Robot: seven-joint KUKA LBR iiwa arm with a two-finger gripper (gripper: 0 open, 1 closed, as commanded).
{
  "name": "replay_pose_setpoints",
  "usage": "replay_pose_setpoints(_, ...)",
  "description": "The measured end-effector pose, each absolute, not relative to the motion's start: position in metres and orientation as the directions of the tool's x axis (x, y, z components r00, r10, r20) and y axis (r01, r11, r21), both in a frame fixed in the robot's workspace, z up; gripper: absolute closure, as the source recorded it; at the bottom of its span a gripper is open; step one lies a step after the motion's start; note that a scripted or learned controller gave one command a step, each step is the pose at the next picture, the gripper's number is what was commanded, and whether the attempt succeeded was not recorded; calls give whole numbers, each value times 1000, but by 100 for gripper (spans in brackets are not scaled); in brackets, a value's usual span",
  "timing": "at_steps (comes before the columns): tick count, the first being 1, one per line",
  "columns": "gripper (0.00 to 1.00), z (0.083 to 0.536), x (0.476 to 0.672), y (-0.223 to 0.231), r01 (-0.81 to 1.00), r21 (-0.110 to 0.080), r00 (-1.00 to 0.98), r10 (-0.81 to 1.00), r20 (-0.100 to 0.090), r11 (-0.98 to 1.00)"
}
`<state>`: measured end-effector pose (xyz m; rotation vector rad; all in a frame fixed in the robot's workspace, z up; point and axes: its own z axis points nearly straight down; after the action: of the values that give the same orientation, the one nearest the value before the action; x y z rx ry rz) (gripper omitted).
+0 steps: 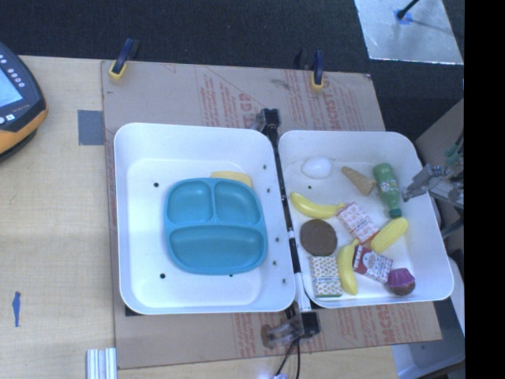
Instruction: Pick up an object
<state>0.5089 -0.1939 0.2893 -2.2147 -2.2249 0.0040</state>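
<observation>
claw at right bin's right edge, fingers apart, gripping nothing; green bottle just left, long axis front-to-back.

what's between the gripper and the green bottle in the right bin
Nothing visible. The gripper sits at the right bin's right edge, just right of the green bottle, with bare white floor between them. The yellow piece lies below that line, the cone-shaped piece beyond the bottle.
</observation>
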Motion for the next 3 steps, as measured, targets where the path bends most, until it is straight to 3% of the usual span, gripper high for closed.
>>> replay_pose_setpoints(1,0,85,474,-146,1000,-12,-7,1000,5,7)
replay_pose_setpoints(2,0,92,561,-105,1000,3,-12,1000,-1,12)
replay_pose_setpoints(3,0,109,655,-101,1000,-22,-11,1000,2,11)
